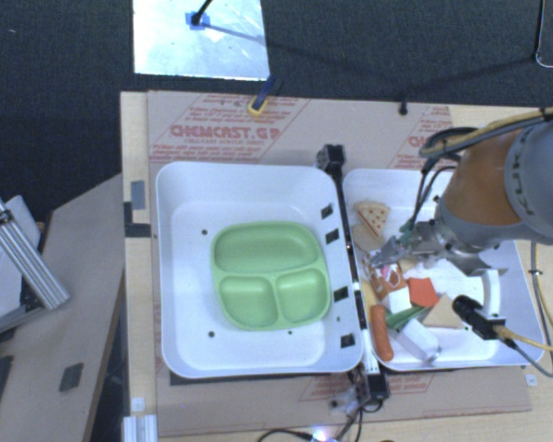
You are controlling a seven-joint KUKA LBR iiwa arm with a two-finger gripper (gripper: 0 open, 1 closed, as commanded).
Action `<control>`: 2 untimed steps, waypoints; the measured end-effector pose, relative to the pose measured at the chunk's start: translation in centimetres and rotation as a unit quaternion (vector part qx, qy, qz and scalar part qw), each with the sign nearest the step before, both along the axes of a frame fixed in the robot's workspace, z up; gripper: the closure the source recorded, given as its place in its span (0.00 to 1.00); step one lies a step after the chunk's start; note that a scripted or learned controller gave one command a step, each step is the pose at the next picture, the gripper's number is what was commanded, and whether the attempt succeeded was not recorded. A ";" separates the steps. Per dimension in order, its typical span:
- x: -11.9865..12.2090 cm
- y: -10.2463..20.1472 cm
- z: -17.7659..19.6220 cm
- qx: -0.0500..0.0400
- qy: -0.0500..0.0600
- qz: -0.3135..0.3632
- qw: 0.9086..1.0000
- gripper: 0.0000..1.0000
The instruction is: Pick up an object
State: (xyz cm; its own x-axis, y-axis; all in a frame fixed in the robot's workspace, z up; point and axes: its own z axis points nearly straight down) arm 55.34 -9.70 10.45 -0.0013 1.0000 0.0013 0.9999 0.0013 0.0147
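My gripper [387, 251] is down in the right bin [507, 362], low over the pile of toy food near its left wall. I cannot tell how it is set or whether it has anything. Just below it lie a red block [423, 291], a white block [398, 298] and a carrot [381, 331]; a waffle wedge [372, 219] sits just above. The left bin [184, 247] holds a green tray [265, 274].

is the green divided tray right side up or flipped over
Right side up: the green divided tray in the left bin shows three open compartments facing up.
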 end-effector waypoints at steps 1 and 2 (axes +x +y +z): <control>0.4 -0.3 1.3 -0.004 -0.008 -0.001 1.000 1.00; 0.8 -0.1 5.7 -0.001 0.005 0.001 1.000 1.00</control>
